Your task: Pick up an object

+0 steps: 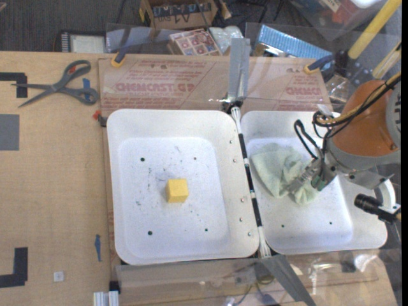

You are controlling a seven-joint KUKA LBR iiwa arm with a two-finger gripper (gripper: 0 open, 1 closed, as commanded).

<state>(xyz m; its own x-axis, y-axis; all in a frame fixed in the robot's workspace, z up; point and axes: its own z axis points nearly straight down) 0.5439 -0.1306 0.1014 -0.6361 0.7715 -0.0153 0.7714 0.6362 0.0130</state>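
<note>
Hand down on the cloth in the right bin, cube alone in the left.

The hand (pixel 305 182) sits low in the right shallow white plastic bin (pixel 331 231), right at the crumpled pale green cloth (pixel 277 171), and its tips touch the folds; released or clenched, I cannot tell, the fabric and the wrist blur it. Over in the left shallow white plastic bin (pixel 127 132), 1 small yellow cube (pixel 178 190) rests near the middle among dark specks, well apart from the arm. On the wooden counter (pixel 51 171), blue-handled scissors with a red tip (pixel 64 88) lie at the far left. A clear plastic sheet (pixel 166 85) stands behind the 2 bins. The orange-banded arm (pixel 366 123) is cut off at the right.
</note>
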